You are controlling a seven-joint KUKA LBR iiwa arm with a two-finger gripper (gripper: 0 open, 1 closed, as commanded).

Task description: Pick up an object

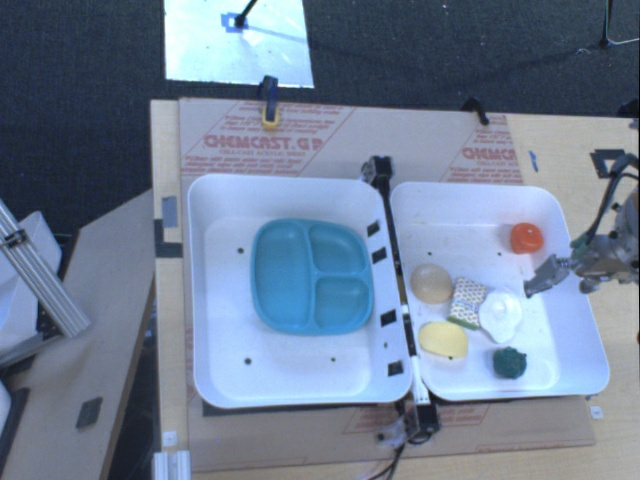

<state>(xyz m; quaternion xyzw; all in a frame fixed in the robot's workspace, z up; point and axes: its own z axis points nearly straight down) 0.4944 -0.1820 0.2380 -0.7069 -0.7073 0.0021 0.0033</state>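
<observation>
Nearest the lens, along the lower edge of the right bin (575,218), two items are recorded: a dark green lump (509,363) toward the right corner and a pale yellow rounded piece (443,340) to its left, well apart from each other.

Behind these, mid-bin, a white object (500,313) is seen, touching or just beside a small checkered packet (467,295). A beige ball (432,283) is placed next to the packet, close to the divider between the bins. An orange-red ball (526,237) is set alone near the far right of the same bin.

Left bin (215,368): one blue compartmented tray (310,274) is held, lying flat near the centre.

Both bins are carried side by side on a counter (340,133) covered by printed sheeting. A yellow-and-black clamp (270,103) is fixed at its far edge.

End effector (548,276): entered from the right, positioned over the right bin's right side, just beside the white object, with the orange-red ball beyond it. Nothing is seen between its fingers; whether they are parted or closed cannot be told.
</observation>
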